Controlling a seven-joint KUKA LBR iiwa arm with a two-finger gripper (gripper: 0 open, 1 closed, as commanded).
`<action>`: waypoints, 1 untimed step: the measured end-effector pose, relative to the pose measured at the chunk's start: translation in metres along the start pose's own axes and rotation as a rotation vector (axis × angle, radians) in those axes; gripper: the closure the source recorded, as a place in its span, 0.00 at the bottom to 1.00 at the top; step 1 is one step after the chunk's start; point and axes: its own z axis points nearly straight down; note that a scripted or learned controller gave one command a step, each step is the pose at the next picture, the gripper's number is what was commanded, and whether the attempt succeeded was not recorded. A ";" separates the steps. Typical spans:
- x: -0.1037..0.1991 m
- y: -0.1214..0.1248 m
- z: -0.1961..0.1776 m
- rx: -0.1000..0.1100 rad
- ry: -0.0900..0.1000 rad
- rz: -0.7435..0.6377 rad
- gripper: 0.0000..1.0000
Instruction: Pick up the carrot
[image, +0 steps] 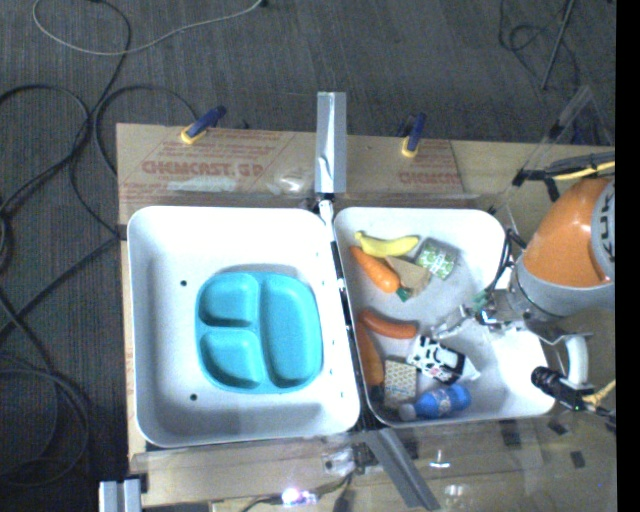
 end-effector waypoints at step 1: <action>0.041 0.051 0.016 -0.017 -0.008 -0.065 0.00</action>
